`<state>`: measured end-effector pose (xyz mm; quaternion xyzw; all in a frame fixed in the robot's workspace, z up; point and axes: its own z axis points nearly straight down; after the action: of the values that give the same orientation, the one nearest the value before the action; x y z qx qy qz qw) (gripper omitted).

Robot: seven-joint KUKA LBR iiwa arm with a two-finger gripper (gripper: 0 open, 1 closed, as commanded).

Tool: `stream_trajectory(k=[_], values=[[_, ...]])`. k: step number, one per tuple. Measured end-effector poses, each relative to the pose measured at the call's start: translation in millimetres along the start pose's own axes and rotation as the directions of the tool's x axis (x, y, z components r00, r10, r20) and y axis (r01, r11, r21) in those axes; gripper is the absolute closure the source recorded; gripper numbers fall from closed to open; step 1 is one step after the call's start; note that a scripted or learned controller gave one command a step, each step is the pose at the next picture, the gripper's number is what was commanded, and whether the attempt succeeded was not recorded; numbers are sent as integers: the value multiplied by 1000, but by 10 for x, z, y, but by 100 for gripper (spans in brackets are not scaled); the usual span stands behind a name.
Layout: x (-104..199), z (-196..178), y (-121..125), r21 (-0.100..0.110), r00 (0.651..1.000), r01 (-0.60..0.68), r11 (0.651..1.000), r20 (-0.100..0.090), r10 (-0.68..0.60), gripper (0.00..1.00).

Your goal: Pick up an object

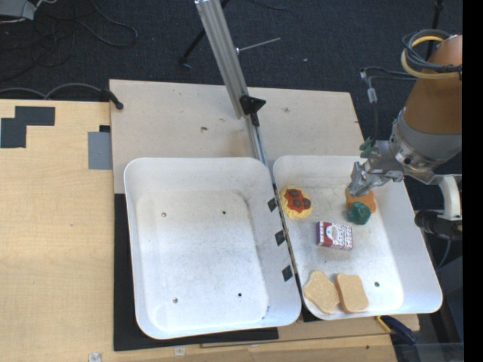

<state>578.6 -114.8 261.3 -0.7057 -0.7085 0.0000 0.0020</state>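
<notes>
In the right bin lie a yellow and red toy food piece, a small red and white carton, two tan bread slices and an orange block with a green ball-like piece against it. My gripper hangs at the bin's upper right, directly over the orange block, its metal fingers pointing down at the block's top. Whether they touch the block is hidden from this angle.
The left bin sits beside the right one, with black clips along the divider. A slanted aluminium rail rises behind the bins. Cables and a black fitting hang at the right of the arm.
</notes>
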Motion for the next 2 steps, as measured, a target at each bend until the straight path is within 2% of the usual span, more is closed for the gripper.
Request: stream_trajectory(k=[2], values=[[1044, 16, 77, 2, 1000, 0, 1000, 0, 0, 100]])
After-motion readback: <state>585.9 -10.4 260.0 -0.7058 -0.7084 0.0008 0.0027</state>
